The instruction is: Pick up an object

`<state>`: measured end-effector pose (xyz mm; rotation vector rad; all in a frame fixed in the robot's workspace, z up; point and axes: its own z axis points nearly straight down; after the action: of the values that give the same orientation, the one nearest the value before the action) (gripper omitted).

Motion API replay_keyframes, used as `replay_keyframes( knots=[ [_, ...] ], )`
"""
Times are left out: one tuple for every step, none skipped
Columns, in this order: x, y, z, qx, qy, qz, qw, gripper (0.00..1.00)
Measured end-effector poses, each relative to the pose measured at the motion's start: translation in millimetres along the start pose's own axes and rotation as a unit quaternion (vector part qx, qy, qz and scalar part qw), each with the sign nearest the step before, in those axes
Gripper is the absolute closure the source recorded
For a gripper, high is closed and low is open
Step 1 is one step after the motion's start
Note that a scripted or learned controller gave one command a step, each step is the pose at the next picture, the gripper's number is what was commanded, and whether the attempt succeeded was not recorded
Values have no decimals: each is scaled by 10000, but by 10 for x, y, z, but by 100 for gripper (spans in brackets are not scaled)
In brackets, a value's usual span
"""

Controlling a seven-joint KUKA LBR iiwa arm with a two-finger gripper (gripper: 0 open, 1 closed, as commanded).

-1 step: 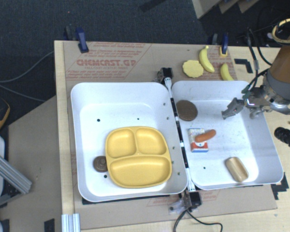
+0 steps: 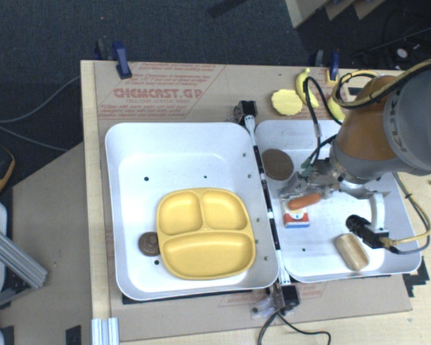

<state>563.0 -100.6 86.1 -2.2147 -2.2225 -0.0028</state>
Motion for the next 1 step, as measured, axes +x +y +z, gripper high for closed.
replay_keyframes(
  knots=[
    [80, -245, -33, -84, -33, 31, 10000, 0]
  ],
)
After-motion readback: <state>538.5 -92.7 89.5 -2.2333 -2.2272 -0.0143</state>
